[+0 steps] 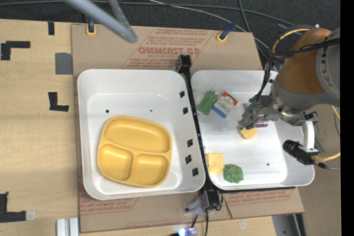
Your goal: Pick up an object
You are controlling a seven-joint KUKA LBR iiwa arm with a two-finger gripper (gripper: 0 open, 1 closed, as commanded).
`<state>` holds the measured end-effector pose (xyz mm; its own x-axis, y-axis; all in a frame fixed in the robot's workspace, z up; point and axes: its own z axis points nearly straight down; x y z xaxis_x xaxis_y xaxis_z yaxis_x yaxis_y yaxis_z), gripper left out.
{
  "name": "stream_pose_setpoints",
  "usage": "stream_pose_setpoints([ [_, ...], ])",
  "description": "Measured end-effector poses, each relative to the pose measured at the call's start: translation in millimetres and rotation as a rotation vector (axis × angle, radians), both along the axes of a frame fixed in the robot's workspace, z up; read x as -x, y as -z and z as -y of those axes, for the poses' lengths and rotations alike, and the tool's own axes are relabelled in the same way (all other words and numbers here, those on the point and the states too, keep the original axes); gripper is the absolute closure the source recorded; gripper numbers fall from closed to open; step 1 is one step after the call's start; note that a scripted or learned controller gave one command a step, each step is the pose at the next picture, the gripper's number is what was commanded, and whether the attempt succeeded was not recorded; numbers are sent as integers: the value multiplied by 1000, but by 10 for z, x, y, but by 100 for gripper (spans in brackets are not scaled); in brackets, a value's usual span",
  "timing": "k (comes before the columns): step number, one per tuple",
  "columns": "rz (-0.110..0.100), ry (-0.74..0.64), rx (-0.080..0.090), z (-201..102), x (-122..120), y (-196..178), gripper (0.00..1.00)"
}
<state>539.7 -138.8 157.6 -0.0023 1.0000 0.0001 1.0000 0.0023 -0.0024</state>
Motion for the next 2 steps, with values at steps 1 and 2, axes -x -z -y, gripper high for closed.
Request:
stream_pose_setpoints([
  [1,8,1,2,7,-49,-629,100],
  [2,5,1,1,5,-58,-995,100],
])
